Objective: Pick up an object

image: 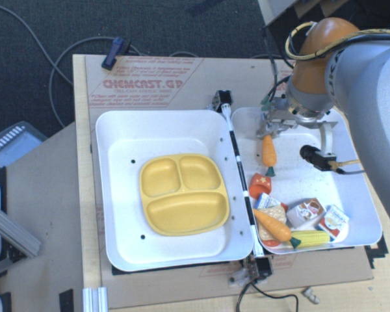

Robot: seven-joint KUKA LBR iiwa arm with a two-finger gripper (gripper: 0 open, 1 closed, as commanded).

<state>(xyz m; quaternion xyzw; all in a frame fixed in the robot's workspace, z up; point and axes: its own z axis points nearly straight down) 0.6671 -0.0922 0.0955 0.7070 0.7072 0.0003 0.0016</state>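
Observation:
My gripper (272,127) is at the far left part of the right bin (361,207), under the arm's orange band. A small carrot (268,152) lies directly below it in the view, its orange end touching or just under the gripper tip and its green top pointing toward the front. A red tomato-like piece (260,184) sits just in front of the carrot. At the bin's front lie a larger carrot (273,225), a corn cob (312,239) and a few small packets (307,212).
The left bin (110,174) holds a yellow divided plate (182,194). A black-edged divider (237,168) runs between the two bins. The grey arm covers the right bin's far right corner.

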